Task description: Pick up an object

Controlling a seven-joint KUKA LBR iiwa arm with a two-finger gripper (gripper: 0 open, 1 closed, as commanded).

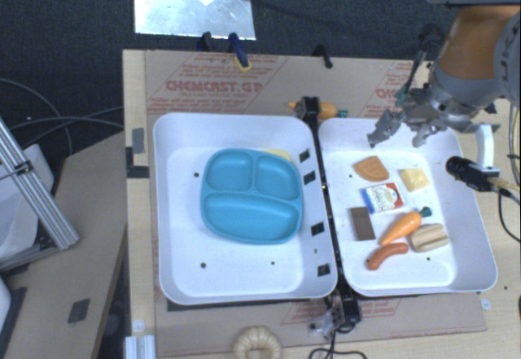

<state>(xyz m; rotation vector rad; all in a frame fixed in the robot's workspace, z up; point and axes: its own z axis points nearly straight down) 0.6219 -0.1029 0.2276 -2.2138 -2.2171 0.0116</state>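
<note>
The grey 2-finger gripper (401, 130) hangs over the right shallow white bin's (472, 272) far edge, fingers apart and holding nothing, likely poised to descend. Candidates lie below: an orange wedge-shaped toy (371, 168) nearest, a plastic carrot (403, 227) farther. The blue divided plate (251, 194) fills the left bin.

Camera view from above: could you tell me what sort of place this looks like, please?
Probably a robot lab bench: a grey-and-orange robot arm, two shallow white plastic bins, and small toy food pieces.
</note>
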